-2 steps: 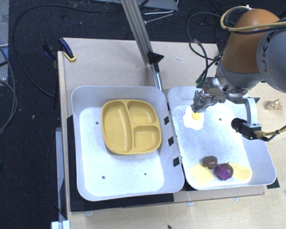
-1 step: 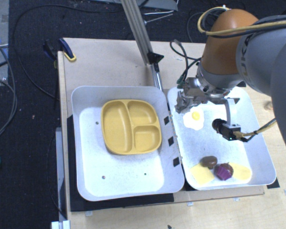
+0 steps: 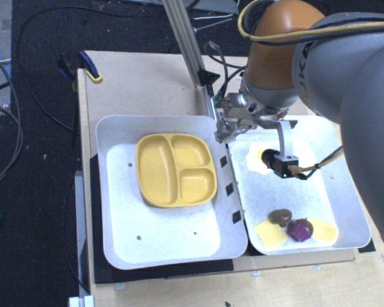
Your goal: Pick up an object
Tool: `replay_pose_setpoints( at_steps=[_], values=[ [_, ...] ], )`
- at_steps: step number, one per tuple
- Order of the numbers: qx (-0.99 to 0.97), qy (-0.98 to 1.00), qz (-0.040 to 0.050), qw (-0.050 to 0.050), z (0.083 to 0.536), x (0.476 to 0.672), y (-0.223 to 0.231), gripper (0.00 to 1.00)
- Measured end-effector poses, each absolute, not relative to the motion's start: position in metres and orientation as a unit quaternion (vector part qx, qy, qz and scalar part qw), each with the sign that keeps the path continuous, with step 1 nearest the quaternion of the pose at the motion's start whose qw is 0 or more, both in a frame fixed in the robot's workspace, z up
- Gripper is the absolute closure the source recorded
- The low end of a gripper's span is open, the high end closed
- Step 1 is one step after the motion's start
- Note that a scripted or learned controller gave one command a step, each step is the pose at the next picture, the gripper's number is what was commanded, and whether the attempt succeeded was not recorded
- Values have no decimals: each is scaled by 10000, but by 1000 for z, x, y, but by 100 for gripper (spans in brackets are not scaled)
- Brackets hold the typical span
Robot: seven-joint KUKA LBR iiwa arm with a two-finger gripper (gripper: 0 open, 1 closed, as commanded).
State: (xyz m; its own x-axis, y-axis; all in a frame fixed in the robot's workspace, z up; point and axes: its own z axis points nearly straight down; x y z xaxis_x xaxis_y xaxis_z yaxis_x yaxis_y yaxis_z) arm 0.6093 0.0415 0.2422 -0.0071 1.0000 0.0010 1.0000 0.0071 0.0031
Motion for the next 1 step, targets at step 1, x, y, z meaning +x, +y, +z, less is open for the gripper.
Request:
replay_pose_setpoints(
  at_steps=[1],
  values=[
    [7046, 7096, 15, 6, 248, 621, 89, 100]
  ],
)
